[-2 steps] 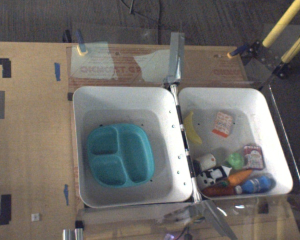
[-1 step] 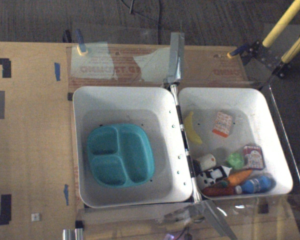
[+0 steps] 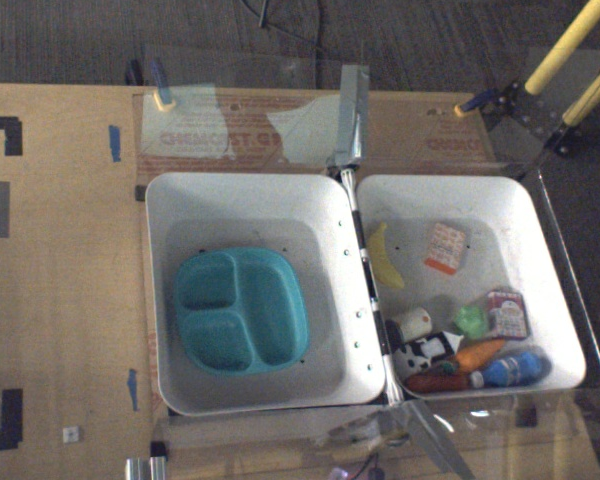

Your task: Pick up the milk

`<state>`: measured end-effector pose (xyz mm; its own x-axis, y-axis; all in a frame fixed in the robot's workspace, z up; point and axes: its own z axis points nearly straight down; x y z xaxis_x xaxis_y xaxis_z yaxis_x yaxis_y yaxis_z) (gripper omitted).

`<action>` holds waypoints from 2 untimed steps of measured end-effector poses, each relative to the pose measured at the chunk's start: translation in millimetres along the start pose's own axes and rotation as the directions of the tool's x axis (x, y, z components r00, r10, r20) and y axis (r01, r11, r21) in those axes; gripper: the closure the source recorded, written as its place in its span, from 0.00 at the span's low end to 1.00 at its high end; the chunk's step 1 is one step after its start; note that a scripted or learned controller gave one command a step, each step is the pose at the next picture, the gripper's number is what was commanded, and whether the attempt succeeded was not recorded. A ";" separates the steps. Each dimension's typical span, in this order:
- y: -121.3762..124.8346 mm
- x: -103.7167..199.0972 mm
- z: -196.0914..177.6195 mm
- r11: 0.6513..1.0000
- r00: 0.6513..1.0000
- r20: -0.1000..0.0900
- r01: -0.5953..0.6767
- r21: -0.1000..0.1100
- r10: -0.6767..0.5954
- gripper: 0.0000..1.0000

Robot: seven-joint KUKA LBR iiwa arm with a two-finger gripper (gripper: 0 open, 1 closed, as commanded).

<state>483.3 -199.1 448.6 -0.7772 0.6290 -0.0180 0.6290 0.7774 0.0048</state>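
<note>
The milk (image 3: pixel 427 350) (a carton in black-and-white cow patches) lies in the near left corner of the right bin (image 3: pixel 540 228), just below a white cup (image 3: pixel 414 322), with an orange carrot (image 3: pixel 477 354) at its right. Whether the claw is released or clenched cannot be told, nor can where the milk lies relative to it.

Arm's pose could not be judged at this moment, wrist angle was left unsettled, gripper's place and state could not be told
</note>
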 end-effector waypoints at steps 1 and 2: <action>-19.3 -12.5 12.5 0.967 0.966 -0.012 -0.256 0.007 0.256 0.00; -21.0 -13.1 12.8 0.815 0.815 -0.007 -0.579 0.010 0.579 0.00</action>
<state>480.5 -223.8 435.9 -0.2697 0.9629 -0.0045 0.9629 0.2697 0.0041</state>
